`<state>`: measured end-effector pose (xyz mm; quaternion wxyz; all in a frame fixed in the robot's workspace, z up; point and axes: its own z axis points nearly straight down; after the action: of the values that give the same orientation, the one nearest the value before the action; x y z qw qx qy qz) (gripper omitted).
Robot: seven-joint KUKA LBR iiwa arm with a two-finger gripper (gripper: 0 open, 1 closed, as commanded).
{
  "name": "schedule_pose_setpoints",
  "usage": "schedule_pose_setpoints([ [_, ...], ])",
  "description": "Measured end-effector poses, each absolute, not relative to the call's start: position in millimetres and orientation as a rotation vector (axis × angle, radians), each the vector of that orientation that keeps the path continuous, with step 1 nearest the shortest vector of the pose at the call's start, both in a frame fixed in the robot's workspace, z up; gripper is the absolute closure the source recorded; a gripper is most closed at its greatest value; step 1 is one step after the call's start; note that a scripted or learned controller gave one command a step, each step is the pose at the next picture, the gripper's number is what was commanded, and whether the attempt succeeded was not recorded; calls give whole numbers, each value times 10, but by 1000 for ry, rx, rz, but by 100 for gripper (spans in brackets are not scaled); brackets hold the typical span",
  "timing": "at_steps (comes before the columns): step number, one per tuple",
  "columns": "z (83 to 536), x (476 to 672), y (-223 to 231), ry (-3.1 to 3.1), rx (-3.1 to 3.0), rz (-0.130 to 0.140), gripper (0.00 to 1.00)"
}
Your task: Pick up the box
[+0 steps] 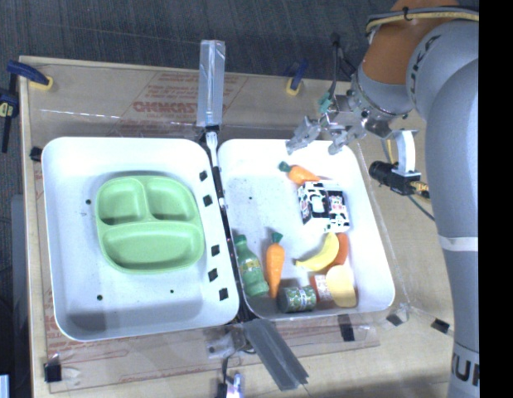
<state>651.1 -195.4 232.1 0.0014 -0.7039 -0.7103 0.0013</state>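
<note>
Nearest you, the can [301, 298] is lying at the right bin's [374, 222] front edge; your claw [321, 135] is hovering open at its back edge, still needing to descend onto the box [324, 205].

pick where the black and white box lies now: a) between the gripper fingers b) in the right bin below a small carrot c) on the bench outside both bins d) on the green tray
b: the box lies flat in the right bin, just below a small carrot, apart from the gripper above the bin's top edge.
</note>
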Motion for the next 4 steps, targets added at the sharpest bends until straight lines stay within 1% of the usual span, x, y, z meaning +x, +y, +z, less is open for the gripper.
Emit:
schedule_pose_setpoints([
  [1,3176,6579,-1958,-2404,-2023,1,0],
  [2,1952,6567,-1499,-2035,-2388,4,0],
  [3,910,5810,-1634,-1919,-2482,6,0],
  [4,921,6411,-1779,-1818,-2557,1,0],
])
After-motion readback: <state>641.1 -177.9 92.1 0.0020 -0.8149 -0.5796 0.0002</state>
